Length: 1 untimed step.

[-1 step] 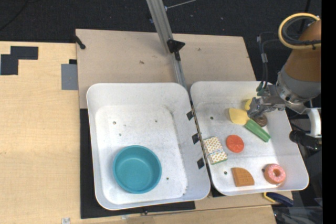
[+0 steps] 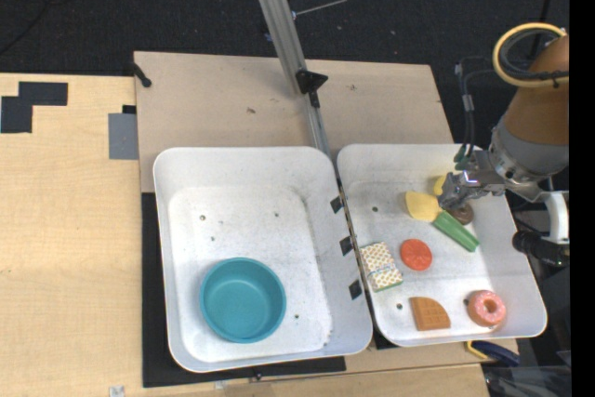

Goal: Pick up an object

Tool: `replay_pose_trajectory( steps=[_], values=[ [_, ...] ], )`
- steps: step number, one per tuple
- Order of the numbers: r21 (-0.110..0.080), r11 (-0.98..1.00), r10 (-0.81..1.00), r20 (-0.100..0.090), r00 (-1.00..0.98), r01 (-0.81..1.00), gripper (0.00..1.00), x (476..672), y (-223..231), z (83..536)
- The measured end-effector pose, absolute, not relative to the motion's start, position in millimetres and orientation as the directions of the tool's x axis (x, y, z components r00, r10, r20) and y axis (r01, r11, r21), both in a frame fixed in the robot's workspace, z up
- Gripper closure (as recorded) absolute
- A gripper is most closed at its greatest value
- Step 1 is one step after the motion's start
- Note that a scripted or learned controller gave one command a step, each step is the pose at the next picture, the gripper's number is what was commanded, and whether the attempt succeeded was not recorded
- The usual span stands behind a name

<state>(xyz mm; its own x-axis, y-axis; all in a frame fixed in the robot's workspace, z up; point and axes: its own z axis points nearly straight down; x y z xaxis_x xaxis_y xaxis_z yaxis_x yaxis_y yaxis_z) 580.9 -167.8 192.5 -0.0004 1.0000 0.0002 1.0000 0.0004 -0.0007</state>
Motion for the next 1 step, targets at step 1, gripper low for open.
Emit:
replay_pose_trajectory(
  steps=[1],
  values=[
    [-0.005, 0.0, 1.0, 0.001, 0.0, 1.0, 0.0, 578.6, -171.3, 130.2]
  ],
)
